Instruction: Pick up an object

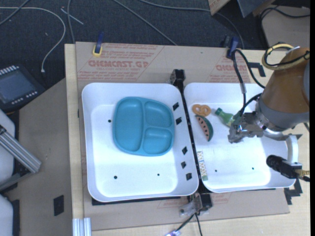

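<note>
Green toy (224,116) sits just beside the gripper (238,132) hovering low for a grab; can't tell its fingers' state.

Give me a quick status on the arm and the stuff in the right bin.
Gripper low in right bin, beside green object; grasp not confirmed. Pretzel and watermelon slice lie apart, untouched. Blue divided plate in left bin.

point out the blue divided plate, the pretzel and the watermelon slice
blue divided plate (143,126), camera view, ridge where its compartments meet
pretzel (201,110), camera view, middle of its twist
watermelon slice (206,128), camera view, red flesh
</note>
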